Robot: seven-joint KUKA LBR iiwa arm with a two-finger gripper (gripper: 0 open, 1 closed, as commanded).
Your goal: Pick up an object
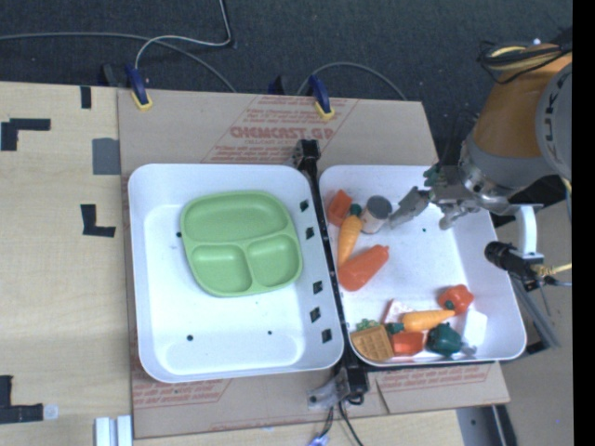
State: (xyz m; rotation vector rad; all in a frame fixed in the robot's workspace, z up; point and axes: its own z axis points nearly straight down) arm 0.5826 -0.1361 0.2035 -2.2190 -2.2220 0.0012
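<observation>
Objects to pick: toy foods lie in the right bin (517,337), none lifted.
Upper cluster: an orange carrot (348,236) lies lengthwise near the bin's left wall, with a small orange-red piece (339,204) just above it and a brownish cylinder with a grey top (376,214) just to its right.
Red-orange pepper-like piece (363,266): lies tilted just below the carrot, near the left wall.
Lower cluster: along the bin's near edge sit a waffle-patterned tan piece (373,343), a second carrot (427,321) lying sideways, a small red piece (407,344) under it, a dark green item (445,341) and a red tomato-like piece (456,297) a little above them.
Gripper (420,209): at the upper part of the right bin, reaching in from the right; one grey finger (405,208) slants down-left toward the cylinder, its tip just beside it.
Finger state: spread apart, with nothing between them.
Arm: grey body with an orange band (517,110) above the wrist, at the right edge.
Left bin (149,277): holds a green divided plate (243,242) with three compartments, set toward the upper middle.
Bench: both bins rest side by side on a cardboard sheet (270,128) held by blue-and-yellow clamps (138,89) at its far edge.
</observation>
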